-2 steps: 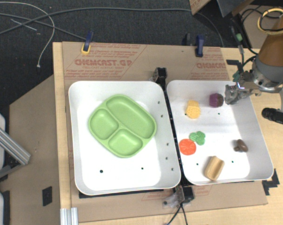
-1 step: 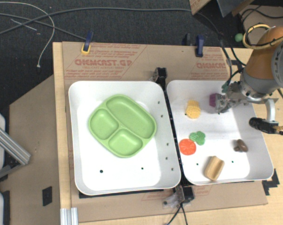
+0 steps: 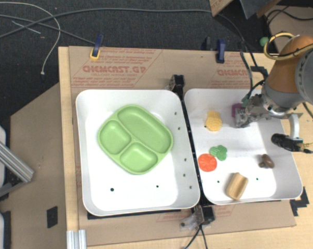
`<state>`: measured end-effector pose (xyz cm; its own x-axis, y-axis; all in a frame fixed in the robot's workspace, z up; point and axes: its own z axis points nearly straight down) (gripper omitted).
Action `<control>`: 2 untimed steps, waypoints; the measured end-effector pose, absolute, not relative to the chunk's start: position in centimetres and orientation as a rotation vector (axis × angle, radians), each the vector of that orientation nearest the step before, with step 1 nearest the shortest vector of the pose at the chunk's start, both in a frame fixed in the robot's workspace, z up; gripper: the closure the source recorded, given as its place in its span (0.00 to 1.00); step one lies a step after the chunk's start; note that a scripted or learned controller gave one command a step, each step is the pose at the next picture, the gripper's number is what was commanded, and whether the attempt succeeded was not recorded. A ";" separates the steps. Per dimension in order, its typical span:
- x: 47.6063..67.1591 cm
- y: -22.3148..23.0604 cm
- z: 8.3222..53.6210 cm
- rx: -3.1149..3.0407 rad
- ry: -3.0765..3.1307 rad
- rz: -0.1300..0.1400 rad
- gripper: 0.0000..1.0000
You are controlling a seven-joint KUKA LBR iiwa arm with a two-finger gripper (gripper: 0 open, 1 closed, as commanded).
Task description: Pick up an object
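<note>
Bright, even overhead light, soft shadows (mild glare on white bins (image 3: 89, 139)), sharp focus.

A robotics lab: clamped cardboard bench (image 3: 146, 66), loose cables (image 3: 37, 19).

You look down from one fixed camera above the bench (image 3: 146, 66), tilted at a slant. Both white bins fit in frame: the left bin (image 3: 94, 191) toward nine o'clock, the right bin (image 3: 249, 149) toward three. The arm (image 3: 288, 71) enters from two o'clock. Floor and cables (image 3: 37, 19) show toward eleven o'clock.
</note>
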<state>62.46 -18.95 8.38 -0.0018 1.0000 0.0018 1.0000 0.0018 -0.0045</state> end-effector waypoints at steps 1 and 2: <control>62.6 -18.9 9.7 -2.218 -2.225 -0.002 1.00; 62.9 -19.1 14.2 -2.224 -2.227 -0.005 1.00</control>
<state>62.89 -19.14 14.16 -0.0011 1.0000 -0.0019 1.0000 0.0011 0.0063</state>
